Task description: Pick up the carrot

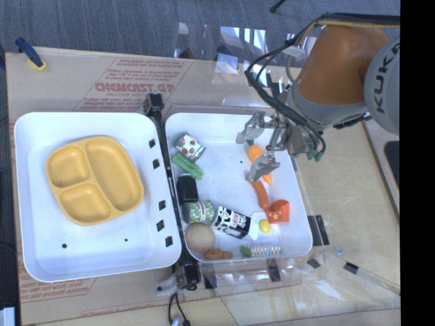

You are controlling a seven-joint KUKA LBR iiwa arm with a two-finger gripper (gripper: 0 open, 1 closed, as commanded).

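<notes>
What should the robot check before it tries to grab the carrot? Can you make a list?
1. Carrot in sight in the right bin: ok.
2. Gripper above the carrot's upper end: ok.
3. Carrot already held: cannot tell.
4. Room around the carrot: not ok, the red piece sits right beside its lower end.
5. Carrot lying flat on the bin floor: ok.

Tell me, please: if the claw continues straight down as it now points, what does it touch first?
Probably the carrot, which lies just under the claw in the right bin; depth is unclear from above.
</notes>
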